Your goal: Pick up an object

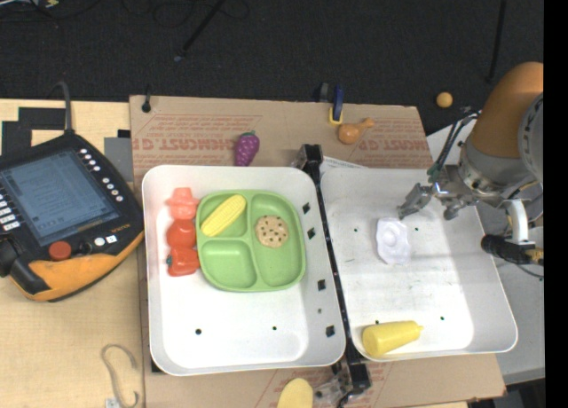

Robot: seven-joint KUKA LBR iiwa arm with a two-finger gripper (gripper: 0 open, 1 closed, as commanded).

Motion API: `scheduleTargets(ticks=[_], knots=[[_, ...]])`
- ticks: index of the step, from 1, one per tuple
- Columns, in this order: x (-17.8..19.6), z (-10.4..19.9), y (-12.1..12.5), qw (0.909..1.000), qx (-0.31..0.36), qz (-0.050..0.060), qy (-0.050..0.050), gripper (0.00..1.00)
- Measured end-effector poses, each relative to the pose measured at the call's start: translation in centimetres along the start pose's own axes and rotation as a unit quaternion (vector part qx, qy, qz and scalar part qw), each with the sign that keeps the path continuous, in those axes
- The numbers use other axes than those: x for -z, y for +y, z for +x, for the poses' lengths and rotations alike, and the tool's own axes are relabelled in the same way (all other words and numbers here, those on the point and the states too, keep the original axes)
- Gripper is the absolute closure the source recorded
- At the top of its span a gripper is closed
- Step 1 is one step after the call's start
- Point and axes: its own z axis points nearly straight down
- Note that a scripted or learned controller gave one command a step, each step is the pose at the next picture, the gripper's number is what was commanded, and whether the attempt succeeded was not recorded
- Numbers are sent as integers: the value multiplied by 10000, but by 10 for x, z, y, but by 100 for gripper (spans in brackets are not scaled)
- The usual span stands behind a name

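— Gripper (432,199)?
— Over the right bin (497,309), upper right part, spread wide, holding nothing.
— Nearest to it?
— White crumpled object (392,240), just below-left, apart from the fingers.
— Elsewhere in that bin?
— Yellow block (390,336) at the front rim.
— Left bin (231,344)?
— Green divided plate (251,240) carrying corn (222,214) and a cookie (272,231); red toy (182,233) beside.

Bench (53,335), two bins (169,326), pendant (62,211)
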Motion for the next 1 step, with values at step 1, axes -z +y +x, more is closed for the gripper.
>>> scheduleTargets(ticks=[1], knots=[[-43,4,1,10000,18,-18,-4,0]])
